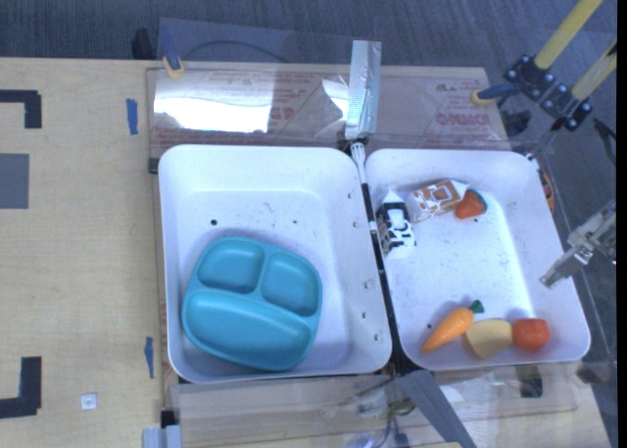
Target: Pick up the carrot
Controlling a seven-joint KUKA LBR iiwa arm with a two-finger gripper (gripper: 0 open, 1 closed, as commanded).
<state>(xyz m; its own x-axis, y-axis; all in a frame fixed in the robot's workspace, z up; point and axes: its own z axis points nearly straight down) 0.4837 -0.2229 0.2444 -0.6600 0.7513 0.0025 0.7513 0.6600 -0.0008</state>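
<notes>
Pale wooden bench top (69, 270) with black corner marks and blue tape tabs carries two shallow white plastic bins side by side, a clear taped sheet lying behind them. Left white bin (196, 176) holds a turquoise three-compartment plastic plate (254, 303) toward its near side. Right white bin (509, 240) holds the orange toy carrot with a green top (449, 326) near its near edge, tip pointing near-left, leafy end touching a pale yellow rounded toy piece (489, 337); a red-orange round toy (531, 334) sits just right of that. Toward the far left corner lie a small black-and-white carton (395, 225), an orange-and-white packet (435, 199) and a red-orange toy (471, 204). At the bin's right rim a grey metal gripper part (578, 255) shows; whether it is released or clenched, I cannot tell
</notes>
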